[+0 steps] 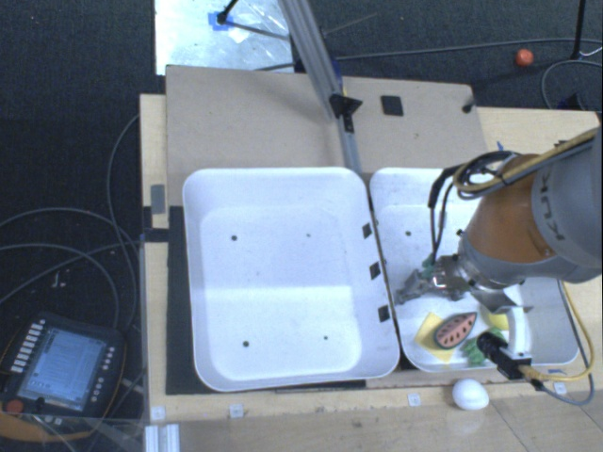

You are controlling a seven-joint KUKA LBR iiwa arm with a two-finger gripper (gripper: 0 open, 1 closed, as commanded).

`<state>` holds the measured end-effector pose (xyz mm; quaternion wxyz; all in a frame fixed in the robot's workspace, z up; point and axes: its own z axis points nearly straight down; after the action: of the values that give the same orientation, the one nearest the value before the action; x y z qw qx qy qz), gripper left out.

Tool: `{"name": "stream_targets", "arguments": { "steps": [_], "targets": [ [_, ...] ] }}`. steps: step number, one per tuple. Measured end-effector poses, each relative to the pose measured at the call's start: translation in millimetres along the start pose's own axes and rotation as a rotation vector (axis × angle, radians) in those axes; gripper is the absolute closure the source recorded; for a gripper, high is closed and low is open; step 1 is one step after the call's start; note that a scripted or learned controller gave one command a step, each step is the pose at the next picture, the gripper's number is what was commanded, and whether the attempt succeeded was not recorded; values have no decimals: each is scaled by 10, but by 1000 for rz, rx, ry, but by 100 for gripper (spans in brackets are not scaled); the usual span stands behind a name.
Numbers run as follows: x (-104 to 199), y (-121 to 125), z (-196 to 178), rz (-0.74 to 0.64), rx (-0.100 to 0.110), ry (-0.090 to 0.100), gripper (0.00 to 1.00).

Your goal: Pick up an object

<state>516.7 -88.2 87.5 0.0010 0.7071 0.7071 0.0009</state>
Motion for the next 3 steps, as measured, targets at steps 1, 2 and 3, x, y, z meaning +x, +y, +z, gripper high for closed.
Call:
{"name": "stream_targets", "arguments": {
  "steps": [1, 2, 3],
  "targets": [
    [-10, -231, 0, 0, 0, 0, 0],
    [-6, -223, -106, -1, -1, 0, 100],
    [241, -216, -1659, -2, -7, 1, 100]
  ]
}}
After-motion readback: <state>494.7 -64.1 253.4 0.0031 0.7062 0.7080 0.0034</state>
